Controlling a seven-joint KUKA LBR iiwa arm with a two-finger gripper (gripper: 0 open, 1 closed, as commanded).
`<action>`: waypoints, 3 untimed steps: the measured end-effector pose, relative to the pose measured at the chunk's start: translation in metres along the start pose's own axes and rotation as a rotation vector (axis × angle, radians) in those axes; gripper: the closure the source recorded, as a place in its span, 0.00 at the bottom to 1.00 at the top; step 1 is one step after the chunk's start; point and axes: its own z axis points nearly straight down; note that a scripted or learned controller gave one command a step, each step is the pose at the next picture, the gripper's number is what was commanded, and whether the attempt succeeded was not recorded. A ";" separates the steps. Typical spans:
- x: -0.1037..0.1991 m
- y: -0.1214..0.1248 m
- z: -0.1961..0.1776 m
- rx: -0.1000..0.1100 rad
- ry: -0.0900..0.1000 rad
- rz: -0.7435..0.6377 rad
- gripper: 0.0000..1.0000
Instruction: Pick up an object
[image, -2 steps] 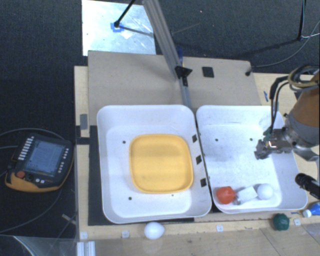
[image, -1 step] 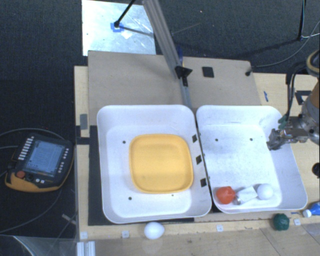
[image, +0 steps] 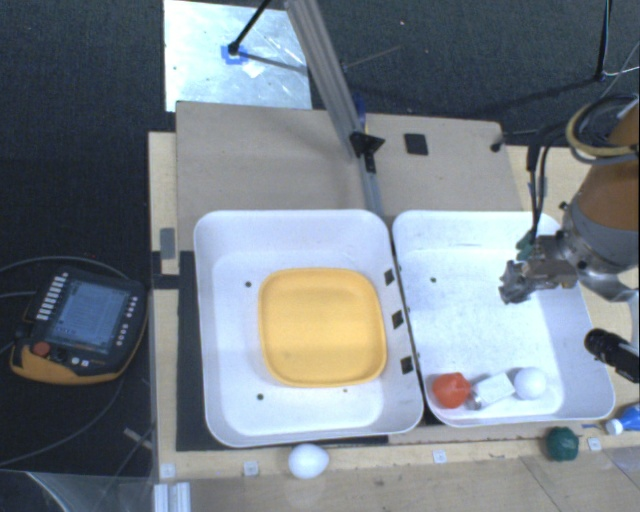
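In the camera view the right bin (image: 470, 310) holds a red-orange ball (image: 450, 390) at its front left, a small white block (image: 493, 389) beside it, and a white ball (image: 529, 382) to the right of the block. My gripper (image: 515, 287) hangs above the right half of that bin, well behind these objects, with nothing seen between its fingers. The left bin (image: 225, 330) holds a yellow square plate (image: 322, 326).
A white egg-shaped object (image: 308, 460) lies on the bench in front of the left bin. A dark green ball (image: 562, 443) sits outside the right bin's front corner. A pendant controller (image: 80, 325) rests at far left. A metal pole (image: 335, 80) rises behind the bins.
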 end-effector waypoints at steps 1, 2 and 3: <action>0.045 0.020 0.008 0.000 0.000 0.000 1.00; 0.093 0.029 0.005 -0.001 0.000 -0.001 1.00; 0.151 0.044 0.009 0.000 0.001 -0.001 1.00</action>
